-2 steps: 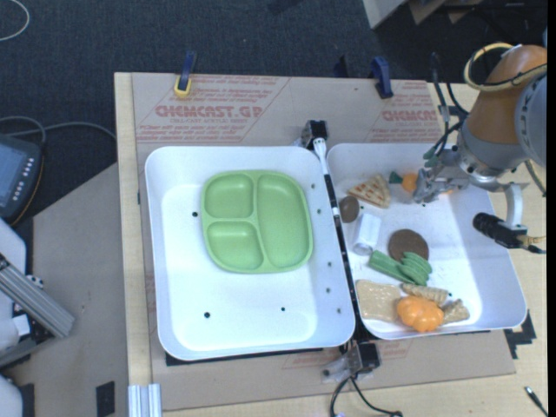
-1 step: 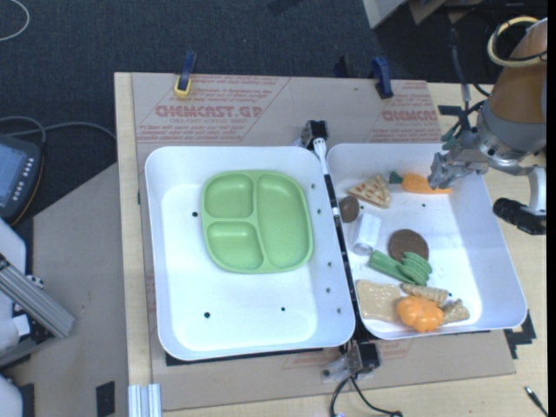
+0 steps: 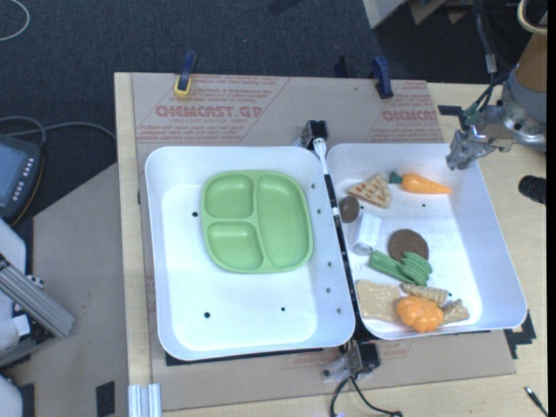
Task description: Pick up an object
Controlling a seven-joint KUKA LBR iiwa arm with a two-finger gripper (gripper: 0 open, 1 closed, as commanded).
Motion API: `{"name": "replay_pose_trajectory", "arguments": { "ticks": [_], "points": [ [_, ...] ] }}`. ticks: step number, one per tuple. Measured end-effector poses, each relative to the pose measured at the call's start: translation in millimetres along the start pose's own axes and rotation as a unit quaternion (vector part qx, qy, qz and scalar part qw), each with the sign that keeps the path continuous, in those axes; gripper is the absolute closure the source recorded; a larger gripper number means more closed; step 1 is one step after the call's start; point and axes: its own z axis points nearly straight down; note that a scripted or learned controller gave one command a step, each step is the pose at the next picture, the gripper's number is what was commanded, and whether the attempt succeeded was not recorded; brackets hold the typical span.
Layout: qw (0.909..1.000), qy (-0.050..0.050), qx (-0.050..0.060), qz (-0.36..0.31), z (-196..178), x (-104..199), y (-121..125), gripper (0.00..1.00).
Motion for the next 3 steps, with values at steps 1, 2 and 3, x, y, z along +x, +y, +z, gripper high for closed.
{"name": "replay_pose_trajectory", "arguments": {
  "ticks": [1,2,3],
  "points": [
    [1.0,0.001,0.003,0.0,-1.9,0.1,0.8,1.0],
    [1.0,0.003,0.006,-0.001,-5.3,34.8,-23.8,1.0],
    [1.0,0.003,0.007,-0.001,5.2,77.4,-49.6,1.0]
  ]
}}
